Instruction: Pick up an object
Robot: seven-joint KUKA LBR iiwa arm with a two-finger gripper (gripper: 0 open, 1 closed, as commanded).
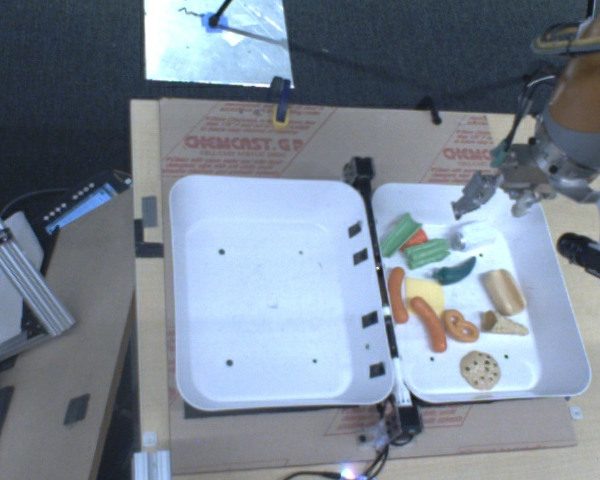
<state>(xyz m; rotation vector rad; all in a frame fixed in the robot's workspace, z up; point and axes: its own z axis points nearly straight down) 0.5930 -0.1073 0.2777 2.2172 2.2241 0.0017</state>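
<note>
With the gripper (pixel 495 196) spread open and empty above the right bin (pixel 560 298), a clean descent is best aimed at the bread roll (pixel 503 291), below it and apart from its neighbours.

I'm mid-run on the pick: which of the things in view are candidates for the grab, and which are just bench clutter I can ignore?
Job items, all in the right bin:
- cookie
- pretzel
- bread roll
- two sausages
- cheese wedge
- green vegetables
- gripper, open above the bin

Just lying about:
- left bin
- foil sheet
- yellow clamp
</note>
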